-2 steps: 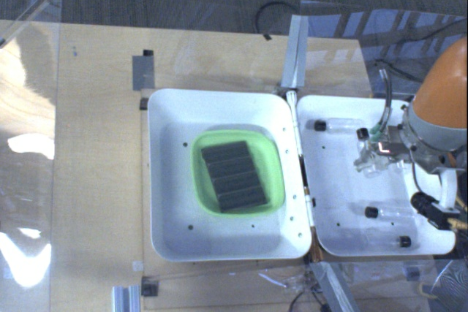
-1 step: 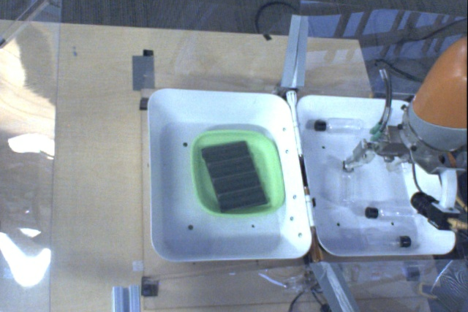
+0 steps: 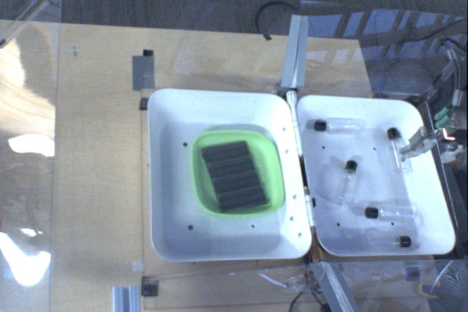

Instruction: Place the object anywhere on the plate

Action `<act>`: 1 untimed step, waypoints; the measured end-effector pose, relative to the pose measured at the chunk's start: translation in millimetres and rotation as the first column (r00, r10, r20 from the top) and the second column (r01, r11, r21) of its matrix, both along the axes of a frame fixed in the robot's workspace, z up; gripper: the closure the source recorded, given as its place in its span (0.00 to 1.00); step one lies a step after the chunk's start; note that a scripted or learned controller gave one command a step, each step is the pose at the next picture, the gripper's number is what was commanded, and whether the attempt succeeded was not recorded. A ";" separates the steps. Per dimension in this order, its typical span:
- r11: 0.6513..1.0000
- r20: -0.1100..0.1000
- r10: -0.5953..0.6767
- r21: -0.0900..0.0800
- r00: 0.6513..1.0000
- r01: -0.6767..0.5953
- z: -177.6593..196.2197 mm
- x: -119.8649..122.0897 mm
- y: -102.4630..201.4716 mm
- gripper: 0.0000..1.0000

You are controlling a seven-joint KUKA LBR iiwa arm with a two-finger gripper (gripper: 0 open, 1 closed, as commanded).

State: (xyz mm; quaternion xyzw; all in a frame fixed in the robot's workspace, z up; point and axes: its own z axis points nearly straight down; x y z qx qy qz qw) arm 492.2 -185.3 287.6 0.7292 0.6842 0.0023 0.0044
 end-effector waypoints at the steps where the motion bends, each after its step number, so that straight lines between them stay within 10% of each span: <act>1: 0.999 0.001 -0.054 -0.001 0.999 0.054 72.8 -3.1 -18.1 0.00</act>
